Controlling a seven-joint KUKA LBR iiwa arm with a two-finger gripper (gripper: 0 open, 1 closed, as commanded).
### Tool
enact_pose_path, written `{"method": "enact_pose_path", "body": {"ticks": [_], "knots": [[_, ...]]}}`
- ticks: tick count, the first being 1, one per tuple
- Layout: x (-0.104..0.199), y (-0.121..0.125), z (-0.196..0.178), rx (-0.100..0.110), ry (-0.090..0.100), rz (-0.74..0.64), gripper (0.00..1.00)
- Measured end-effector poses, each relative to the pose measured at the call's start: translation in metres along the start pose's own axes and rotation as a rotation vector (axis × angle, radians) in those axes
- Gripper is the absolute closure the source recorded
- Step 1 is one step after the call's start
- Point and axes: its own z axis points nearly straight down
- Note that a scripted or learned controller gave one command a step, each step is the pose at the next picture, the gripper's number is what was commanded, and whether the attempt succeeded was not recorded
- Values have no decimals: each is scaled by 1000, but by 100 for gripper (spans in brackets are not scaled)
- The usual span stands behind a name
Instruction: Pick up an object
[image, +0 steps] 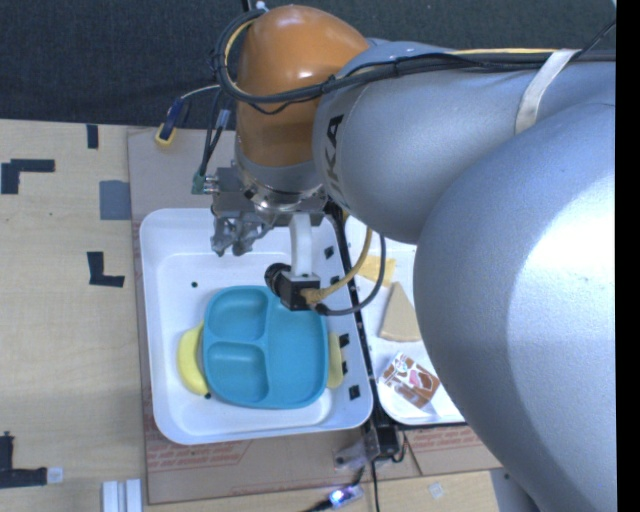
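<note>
A blue divided plate (265, 350) lies in the left white bin (160, 300) and takes up most of its floor. A yellow banana-like piece (190, 362) pokes out from under the plate's left edge, and another bit of yellow (335, 372) shows at its right edge. My gripper (262, 262) hangs over the back of this bin, just above the plate's far rim. It is open, with nothing between its fingers. The grey arm hides much of the right bin.
The right bin (400, 408) holds a tan wedge (400, 315), a small yellow piece (372, 268) and a red-and-white wrapped item (410, 380). Cables (350, 290) hang from the wrist across the wall between the bins. Brown cardboard lies under both bins.
</note>
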Motion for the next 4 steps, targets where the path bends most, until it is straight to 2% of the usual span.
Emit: {"method": "enact_pose_path", "body": {"ticks": [1, 2, 3, 4], "knots": [[-3, 49, -188, -29, 3, 9, 100], [22, -22, -172, -7, -1, 7, 100], [21, -107, -115, 0, -5, 8, 100], [21, -104, -246, -23, 5, 10, 100]]}}
